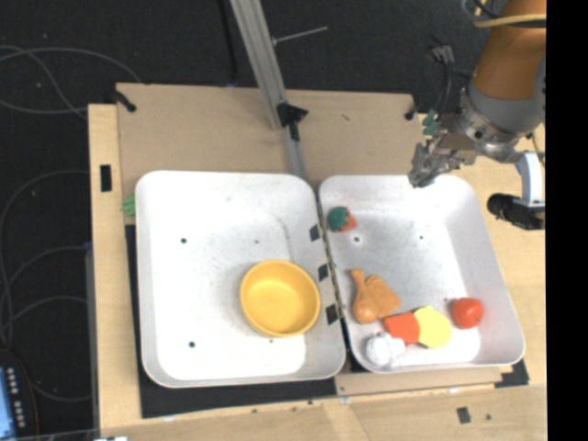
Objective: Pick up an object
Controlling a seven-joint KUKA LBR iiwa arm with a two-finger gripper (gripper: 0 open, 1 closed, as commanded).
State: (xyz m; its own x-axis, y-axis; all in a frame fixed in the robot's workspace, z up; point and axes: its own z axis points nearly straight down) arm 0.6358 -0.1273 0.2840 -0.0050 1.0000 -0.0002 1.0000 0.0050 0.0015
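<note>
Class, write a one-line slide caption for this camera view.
Arm's hand poised over the right bin's far edge; toys cluster at its near side, a yellow bowl sits in the left bin.

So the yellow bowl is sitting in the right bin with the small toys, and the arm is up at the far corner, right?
Not quite. The camera view shows the yellow bowl in the left bin, alone. The small toys are in the right bin, and the gripper is at that bin's far corner.

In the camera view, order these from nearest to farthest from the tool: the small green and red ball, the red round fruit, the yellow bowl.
From the tool:
1. Small green and red ball, top left of the right bin.
2. Red round fruit, lower right of that bin.
3. Yellow bowl, in the left bin.
</note>
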